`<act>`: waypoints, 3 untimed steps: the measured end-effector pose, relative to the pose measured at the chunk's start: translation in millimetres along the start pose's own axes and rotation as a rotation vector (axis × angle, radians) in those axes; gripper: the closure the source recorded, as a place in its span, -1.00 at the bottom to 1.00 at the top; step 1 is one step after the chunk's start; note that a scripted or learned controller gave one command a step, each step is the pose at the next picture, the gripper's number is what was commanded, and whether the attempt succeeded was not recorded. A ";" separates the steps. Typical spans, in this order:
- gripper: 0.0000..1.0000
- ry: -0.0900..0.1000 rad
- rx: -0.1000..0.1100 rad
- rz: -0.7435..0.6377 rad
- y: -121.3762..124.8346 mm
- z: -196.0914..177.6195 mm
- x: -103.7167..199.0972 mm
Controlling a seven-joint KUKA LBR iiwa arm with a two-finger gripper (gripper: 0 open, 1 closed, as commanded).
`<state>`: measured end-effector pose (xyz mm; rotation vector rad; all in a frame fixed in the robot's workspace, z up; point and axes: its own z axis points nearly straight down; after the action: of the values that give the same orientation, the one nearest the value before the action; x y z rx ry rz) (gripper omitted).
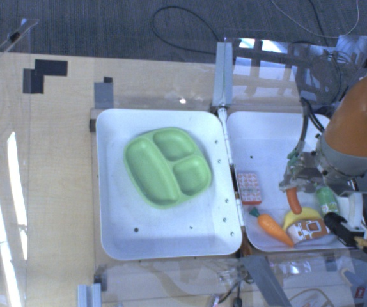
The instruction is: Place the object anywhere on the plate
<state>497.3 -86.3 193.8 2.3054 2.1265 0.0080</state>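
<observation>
A rounded grey arm [362,139] with a broad orange band. Black cables run beside it. Its pincer [296,179] is pale metal.

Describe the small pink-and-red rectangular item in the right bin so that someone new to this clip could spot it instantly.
Start at the right shallow white bin and follow its left wall, next to the divider between the bins. The small flat rectangular packet with a pink grid top and red lower edge lies there, just above the orange toy carrot. It is the only flat, boxy item; its neighbours are rounded toy foods.
</observation>
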 end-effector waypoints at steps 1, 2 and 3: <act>1.00 0.001 0.001 -0.096 56.0 -32.6 90.6; 1.00 0.001 0.005 -0.294 51.5 -4.0 151.1; 1.00 0.002 0.002 -0.378 67.9 -28.2 219.5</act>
<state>582.5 127.0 222.6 1.8664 2.5227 0.0064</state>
